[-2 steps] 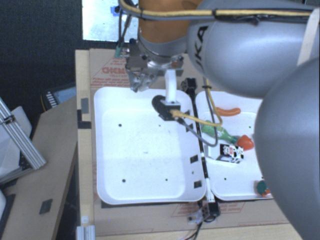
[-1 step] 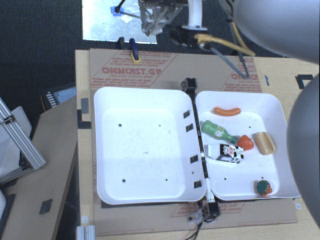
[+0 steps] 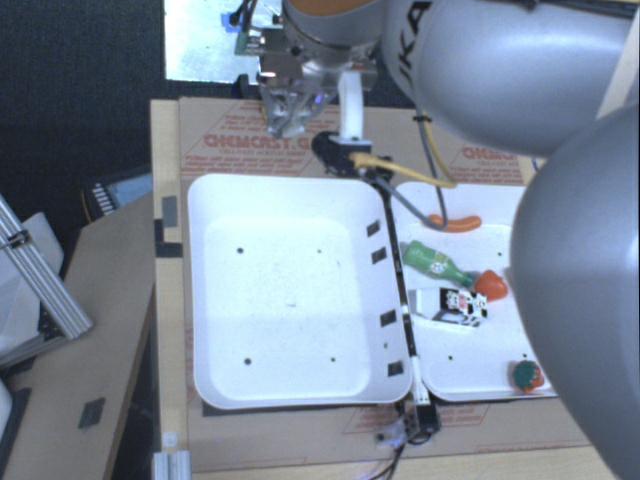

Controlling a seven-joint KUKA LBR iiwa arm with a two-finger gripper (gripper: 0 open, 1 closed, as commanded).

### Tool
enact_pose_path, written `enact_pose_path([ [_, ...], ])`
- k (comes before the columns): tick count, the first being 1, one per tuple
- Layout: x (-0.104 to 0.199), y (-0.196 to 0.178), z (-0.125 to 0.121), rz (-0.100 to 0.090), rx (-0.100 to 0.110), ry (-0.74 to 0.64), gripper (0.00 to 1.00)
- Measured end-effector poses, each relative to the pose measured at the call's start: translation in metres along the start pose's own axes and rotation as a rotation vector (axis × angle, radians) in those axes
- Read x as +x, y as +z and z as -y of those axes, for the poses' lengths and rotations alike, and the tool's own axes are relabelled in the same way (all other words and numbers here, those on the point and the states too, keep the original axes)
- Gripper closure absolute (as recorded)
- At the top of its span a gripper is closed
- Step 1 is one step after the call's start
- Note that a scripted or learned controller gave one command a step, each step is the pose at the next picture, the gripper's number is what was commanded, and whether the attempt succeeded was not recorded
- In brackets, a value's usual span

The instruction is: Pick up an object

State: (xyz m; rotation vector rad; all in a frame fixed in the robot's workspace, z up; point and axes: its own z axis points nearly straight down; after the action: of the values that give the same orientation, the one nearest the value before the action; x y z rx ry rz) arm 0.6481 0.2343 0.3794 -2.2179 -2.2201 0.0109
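In the right bin (image 3: 470, 386) lie an orange sausage-shaped piece (image 3: 455, 223), a green bottle (image 3: 437, 261), a red-orange piece (image 3: 491, 285), a black-and-white toy (image 3: 463, 306) and a small green-and-orange item (image 3: 526, 373). My gripper (image 3: 291, 118) hangs over the cardboard just behind the far edge of the left bin (image 3: 200, 268), well away from all of these. Nothing shows beneath it. The big grey arm covers the right bin's right side.
A black divider with clips (image 3: 398, 288) runs between the two bins, and cables (image 3: 400, 183) trail across the far corner. Printed cardboard (image 3: 230, 138) lies under the bins. Aluminium framing (image 3: 40, 278) stands at the left.
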Motion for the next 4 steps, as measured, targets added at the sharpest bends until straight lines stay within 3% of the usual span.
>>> enact_pose_path([
  [1, 0.001, -0.042, 0.071, -0.005, -0.008, -0.006, 1.00],
  [2, 0.000, -0.010, -0.004, -0.004, -0.014, 0.001, 1.00],
  [3, 0.001, -0.033, 0.082, -0.005, -0.008, -0.006, 1.00],
  [4, -0.001, -0.120, 0.003, -0.006, -0.022, 0.001, 1.00],
])
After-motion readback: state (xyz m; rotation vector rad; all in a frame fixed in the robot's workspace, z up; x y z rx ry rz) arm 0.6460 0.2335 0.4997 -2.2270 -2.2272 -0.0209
